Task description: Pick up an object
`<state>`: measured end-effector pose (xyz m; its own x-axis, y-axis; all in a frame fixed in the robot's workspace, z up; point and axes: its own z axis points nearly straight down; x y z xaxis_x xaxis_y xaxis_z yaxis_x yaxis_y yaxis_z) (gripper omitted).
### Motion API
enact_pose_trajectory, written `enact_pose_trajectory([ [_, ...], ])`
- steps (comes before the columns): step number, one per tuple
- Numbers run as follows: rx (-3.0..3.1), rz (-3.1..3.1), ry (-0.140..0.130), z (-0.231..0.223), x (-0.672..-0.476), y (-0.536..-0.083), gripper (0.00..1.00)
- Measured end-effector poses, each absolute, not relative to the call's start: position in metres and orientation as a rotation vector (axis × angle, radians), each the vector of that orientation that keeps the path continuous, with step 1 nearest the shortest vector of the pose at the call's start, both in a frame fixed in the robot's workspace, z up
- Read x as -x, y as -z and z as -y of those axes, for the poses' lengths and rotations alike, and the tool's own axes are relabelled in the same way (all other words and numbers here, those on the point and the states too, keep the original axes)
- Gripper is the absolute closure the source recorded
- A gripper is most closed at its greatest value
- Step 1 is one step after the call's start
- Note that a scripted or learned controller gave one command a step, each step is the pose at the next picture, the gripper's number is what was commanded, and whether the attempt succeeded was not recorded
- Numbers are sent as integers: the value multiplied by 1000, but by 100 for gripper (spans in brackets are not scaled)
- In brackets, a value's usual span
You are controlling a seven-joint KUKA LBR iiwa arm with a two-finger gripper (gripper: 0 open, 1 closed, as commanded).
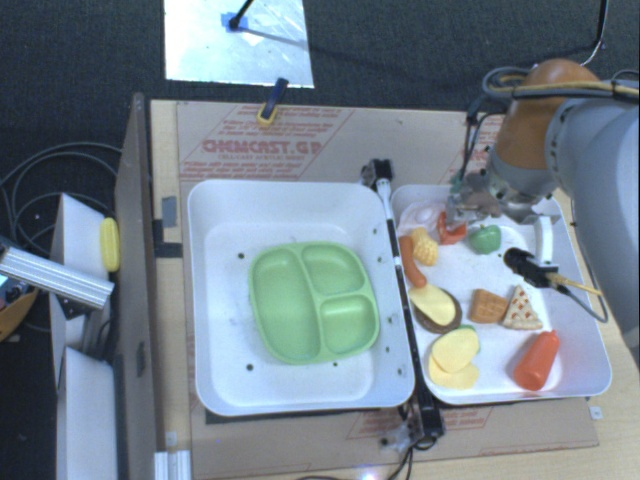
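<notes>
a cardboard-topped table [300, 138] carries two shallow white plastic bins. the end effector [462, 211] hangs low in the right bin [590, 368], its opening impossible to tell. just beside it lie a small red toy pepper [450, 232] and a green one [485, 238]. nothing looks lifted; the pick remains ahead.

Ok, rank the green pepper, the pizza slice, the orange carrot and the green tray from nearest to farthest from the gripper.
Gripper sits at the right bin's far end.
1. Green pepper: just beside it, same bin.
2. Pizza slice: mid-bin, toward the near side.
3. Orange carrot: near right corner of that bin.
4. Green tray: over in the left bin.
</notes>
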<state>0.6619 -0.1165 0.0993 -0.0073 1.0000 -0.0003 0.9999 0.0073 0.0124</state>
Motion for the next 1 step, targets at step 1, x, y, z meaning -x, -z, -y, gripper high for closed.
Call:
enact_pose_trajectory([
  [1,-2220,-2212,-4,156,-602,-187,100],
])
